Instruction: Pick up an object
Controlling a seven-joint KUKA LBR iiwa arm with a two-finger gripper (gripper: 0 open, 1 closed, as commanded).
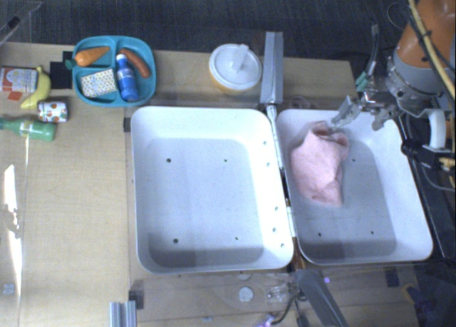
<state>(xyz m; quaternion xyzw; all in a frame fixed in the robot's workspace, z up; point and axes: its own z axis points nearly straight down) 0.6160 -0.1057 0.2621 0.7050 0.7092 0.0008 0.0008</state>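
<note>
Inside your right-hand shallow white bin (399,226) lay the crumpled pink cloth (319,166) (upper left part); the two-finger gripper (340,120) pinched its top edge, fingers closed on fabric.

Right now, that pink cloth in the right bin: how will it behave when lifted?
The pink cloth lies crumpled with soft folds, so it is probably floppy and will drape and stretch out rather than keep shape. It looks light for its bulk. Pinched at its top edge near the gripper, it would likely hang and swing.
</note>
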